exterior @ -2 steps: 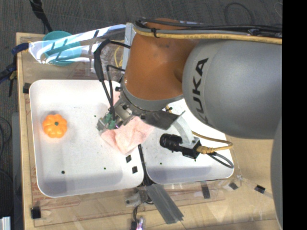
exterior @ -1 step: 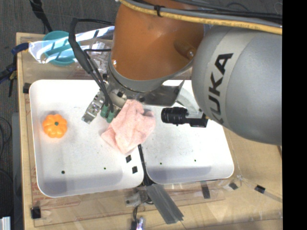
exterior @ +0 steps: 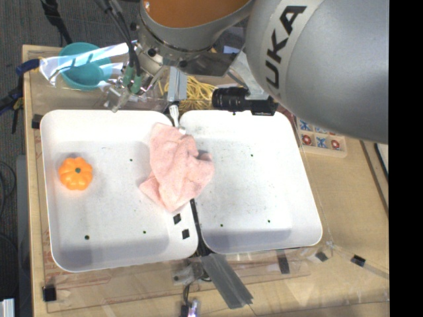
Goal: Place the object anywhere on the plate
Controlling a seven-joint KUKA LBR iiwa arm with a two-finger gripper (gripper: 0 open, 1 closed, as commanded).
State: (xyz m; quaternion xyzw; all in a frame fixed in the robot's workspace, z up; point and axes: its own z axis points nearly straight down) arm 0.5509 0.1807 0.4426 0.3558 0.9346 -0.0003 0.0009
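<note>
Grey arm (exterior: 324, 51) poises its hand (exterior: 174, 117) touching the pink cloth (exterior: 177, 170); grip state indiscernible.

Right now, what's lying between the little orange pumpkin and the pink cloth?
Only bare white bin floor, seen in the camera view: the pumpkin sits left in the left bin, the cloth draped over the bins' shared edge.

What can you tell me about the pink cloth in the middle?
The pink cloth is a soft, crumpled rag, pale pink with folds and wrinkles. It lies draped over the seam where the two white bins meet, partly in the left bin and partly in the right bin. Its top end is bunched and narrow, right under the gripper; the lower part spreads wider. A small dark patch shows on its right side. The little orange pumpkin sits apart from it.
</note>
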